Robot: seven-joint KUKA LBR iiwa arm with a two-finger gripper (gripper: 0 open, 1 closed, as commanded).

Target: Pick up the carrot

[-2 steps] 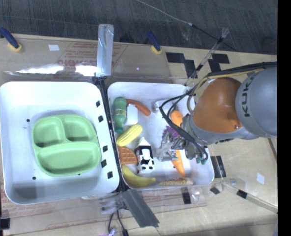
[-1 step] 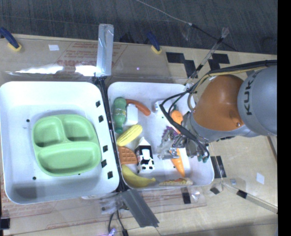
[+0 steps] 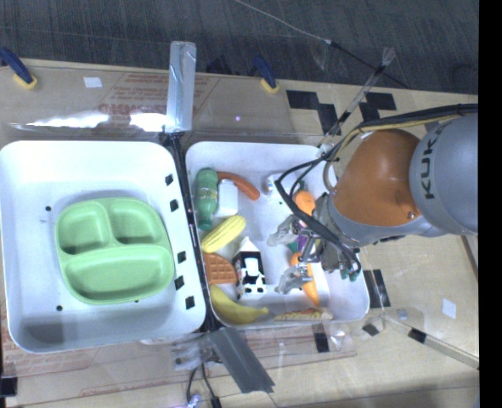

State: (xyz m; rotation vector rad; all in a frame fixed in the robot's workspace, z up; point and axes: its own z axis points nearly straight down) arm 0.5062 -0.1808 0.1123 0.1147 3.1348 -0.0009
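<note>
Nearest you, the arm reaches over the right bin. Its gripper hangs above a carrot by the bin's right wall; you cannot tell how far the fingers are spread. A banana lies nearby.

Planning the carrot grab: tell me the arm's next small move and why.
Probably a short, straight descent. The gripper hangs over the right bin, right by an orange carrot near its front wall, with the banana lying well aside.
</note>
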